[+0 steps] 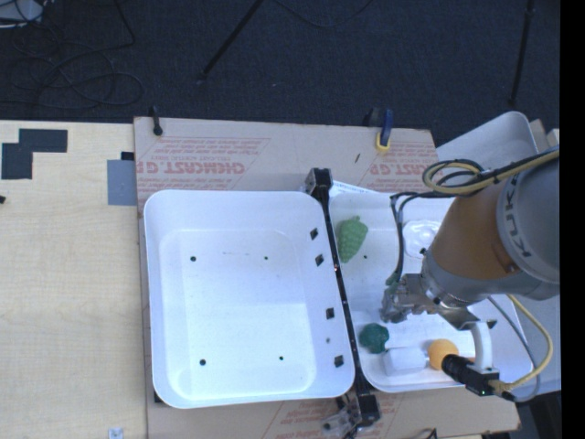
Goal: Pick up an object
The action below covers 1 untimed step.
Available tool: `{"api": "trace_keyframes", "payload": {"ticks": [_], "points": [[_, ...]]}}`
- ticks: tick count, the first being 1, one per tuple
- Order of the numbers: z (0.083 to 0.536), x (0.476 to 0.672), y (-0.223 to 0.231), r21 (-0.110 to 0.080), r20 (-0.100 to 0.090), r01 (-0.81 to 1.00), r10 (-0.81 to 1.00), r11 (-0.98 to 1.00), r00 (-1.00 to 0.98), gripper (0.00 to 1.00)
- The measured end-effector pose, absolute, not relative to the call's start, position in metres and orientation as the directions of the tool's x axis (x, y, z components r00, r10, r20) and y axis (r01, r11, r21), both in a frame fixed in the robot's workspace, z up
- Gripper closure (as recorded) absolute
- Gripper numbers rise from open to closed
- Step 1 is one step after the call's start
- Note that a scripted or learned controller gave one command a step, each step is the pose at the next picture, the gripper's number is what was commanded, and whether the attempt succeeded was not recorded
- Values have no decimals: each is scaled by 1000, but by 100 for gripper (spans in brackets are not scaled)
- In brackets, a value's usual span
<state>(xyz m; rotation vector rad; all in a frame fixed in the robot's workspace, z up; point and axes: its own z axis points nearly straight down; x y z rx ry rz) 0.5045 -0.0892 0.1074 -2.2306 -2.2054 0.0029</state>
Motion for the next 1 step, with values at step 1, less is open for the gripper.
{"api": "trace_keyframes", "payload": {"ticks": [1], "points": [[117, 504, -90, -6, 2, 1000, 1000, -16, 16, 100]]}}
